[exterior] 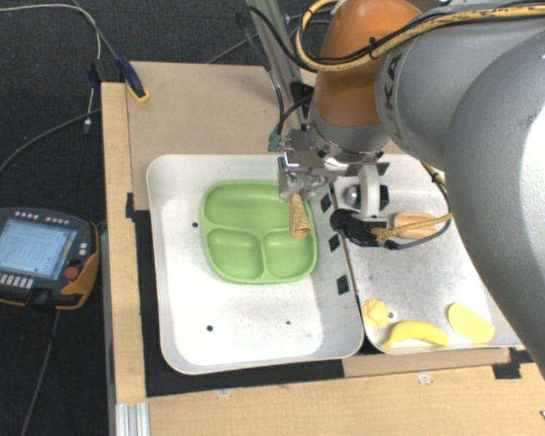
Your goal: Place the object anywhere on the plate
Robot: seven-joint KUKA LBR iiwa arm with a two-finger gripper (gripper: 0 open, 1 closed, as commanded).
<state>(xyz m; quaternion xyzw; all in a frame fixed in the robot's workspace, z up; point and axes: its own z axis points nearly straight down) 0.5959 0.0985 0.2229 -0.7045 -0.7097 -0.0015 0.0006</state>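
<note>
Camera view, from the left edge: a handheld control pendant point(38, 258) with a lit screen lies on the dark floor at middle left, apart from the bench point(200, 107). A small blue clamp point(133, 82) sits at the bench's upper left corner. The left bin point(177, 334) holds a green divided plate point(245, 234) in its upper half, with three compartments. Over the plate's upper right rim the gripper point(295, 189) points down, its fingers closed on the top of a tan cone point(300, 221). The cone hangs nearly upright, with its lower end over the plate's right edge, close to the rim; whether it touches the plate cannot be told. The right bin point(427, 271) lies just beside the left one. A pale wooden stick point(420, 223) sits near its upper part. Along its lower edge lie a small peach-coloured piece point(375, 312), a banana point(416, 335) and a yellow rounded piece point(470, 323).
</note>
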